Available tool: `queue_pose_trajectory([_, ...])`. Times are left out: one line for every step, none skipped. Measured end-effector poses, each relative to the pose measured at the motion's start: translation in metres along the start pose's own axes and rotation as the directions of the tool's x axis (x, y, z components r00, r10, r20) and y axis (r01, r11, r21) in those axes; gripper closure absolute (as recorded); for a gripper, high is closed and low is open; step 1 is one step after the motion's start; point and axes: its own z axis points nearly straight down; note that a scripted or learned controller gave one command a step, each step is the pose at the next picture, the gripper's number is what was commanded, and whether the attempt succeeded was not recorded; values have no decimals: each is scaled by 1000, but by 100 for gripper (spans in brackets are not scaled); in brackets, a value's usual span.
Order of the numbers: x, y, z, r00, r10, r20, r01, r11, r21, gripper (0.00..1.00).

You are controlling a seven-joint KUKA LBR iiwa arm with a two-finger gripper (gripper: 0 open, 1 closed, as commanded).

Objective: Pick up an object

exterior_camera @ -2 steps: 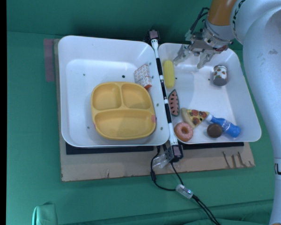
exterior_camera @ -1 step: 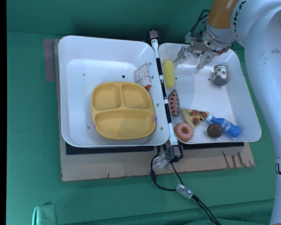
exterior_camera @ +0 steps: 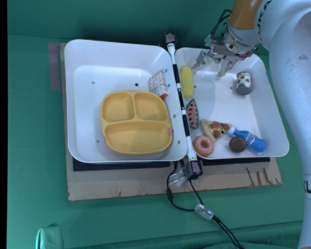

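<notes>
My gripper (exterior_camera: 211, 66) hangs over the back of the right bin (exterior_camera: 272, 113), its fingers spread open with nothing between them. A yellow corn cob (exterior_camera: 186, 81) lies just left of it along the bin's left wall. A grey and white can-like toy (exterior_camera: 243, 83) lies a little to its right. Nearer the front of that bin lie a watermelon slice (exterior_camera: 193, 113), a pizza slice (exterior_camera: 214, 128), a pink donut (exterior_camera: 202, 146), a brown chocolate ball (exterior_camera: 237, 144) and a blue bottle (exterior_camera: 248, 138).
The left bin (exterior_camera: 88, 77) holds a yellow divided plate (exterior_camera: 136, 122) and a small white and red box (exterior_camera: 158, 83) by its right wall. A black-and-white striped divider (exterior_camera: 179, 97) runs between the bins. Cables (exterior_camera: 197, 206) trail over the front of the bench.
</notes>
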Motion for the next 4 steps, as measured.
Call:
queue_pose_trajectory([1, 0, 0, 1000, 2, 1, -2, 1000, 0, 0])
queue_pose_trajectory([1, 0, 0, 1000, 1, 2, -1, 1000, 0, 0])
queue_pose_trajectory([1, 0, 0, 1000, 1, 2, -1, 1000, 0, 0])
queue_pose_trajectory([1, 0, 0, 1000, 1, 2, -1, 1000, 0, 0])
